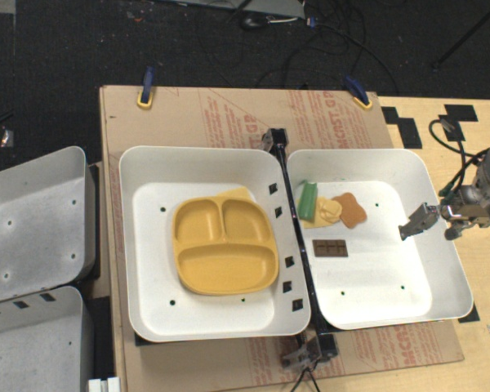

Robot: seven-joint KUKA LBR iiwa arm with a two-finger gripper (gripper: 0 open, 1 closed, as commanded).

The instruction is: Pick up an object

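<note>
My likeliest targets, a green block (309,202), a yellow piece (328,211) and an orange piece (352,210), sit touching in a clump at about ten o'clock in the right bin (408,288), with a flat brown bar (330,248) apart just below them at six o'clock from the clump. My claw (431,221) hangs at three o'clock over that bin's rim, holding nothing; I cannot tell how wide it stands. Coming down on the clump, I judge I could wedge between pieces or shove them against the divider wall, and the bar looks too flat to pinch.
</note>
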